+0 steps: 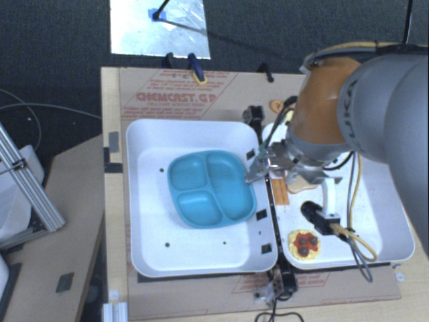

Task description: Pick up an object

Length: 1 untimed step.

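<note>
A blue divided plate, three compartments, lies flat at center frame on the floor of the left white bin, its right edge close to that bin's right wall. The end effector sits low at the plate's upper-right rim, approx. over the divider where the two bins meet; whether it touches the rim can't be told, and whether its jaws are open or closed can't be told either, nor whether anything is in its grip. The grey arm w/ orange band enters from the frame's right, covering much of the right white bin.

Step in hand, by the look of it: the reach and descent toward a grasp, w/ the plate the likeliest target. Next move would call for getting a secure pinch on the thin rim, then a straight lift clear of the bin wall; a shallow, wide plate may tip or slip from an edge grip.

Count: 1 blue plate; 2 white bins; 1 small round pizza-like toy at lower center-right in the right bin; 1 orange-brown item beside the divider, partly hidden, identity unclear. Both bins rest on a cardboard-covered counter.
</note>
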Available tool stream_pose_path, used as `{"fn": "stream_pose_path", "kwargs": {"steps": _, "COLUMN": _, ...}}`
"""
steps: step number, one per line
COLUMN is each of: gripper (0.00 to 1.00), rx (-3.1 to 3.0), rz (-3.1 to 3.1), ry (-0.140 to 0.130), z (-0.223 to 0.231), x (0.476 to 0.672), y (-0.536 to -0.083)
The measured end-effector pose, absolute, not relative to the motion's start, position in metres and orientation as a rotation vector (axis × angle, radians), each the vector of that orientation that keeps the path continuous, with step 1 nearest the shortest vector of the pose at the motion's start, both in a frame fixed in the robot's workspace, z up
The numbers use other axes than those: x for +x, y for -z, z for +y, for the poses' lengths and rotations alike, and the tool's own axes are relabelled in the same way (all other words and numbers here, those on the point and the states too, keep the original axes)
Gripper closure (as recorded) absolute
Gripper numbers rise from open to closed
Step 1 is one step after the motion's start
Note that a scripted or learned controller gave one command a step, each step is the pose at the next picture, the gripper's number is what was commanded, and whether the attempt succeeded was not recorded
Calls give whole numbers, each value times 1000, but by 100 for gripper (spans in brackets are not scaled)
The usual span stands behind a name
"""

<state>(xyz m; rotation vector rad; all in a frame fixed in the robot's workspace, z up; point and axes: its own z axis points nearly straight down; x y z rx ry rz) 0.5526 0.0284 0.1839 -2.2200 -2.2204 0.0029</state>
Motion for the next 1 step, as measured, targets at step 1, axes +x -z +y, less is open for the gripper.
{"fn": "stream_pose_path", "kwargs": {"steps": 1, "gripper": 0, "rx": -2212, "rz": -2235, "ry": 9, "z": 112, "x": 605, "y": -185}}
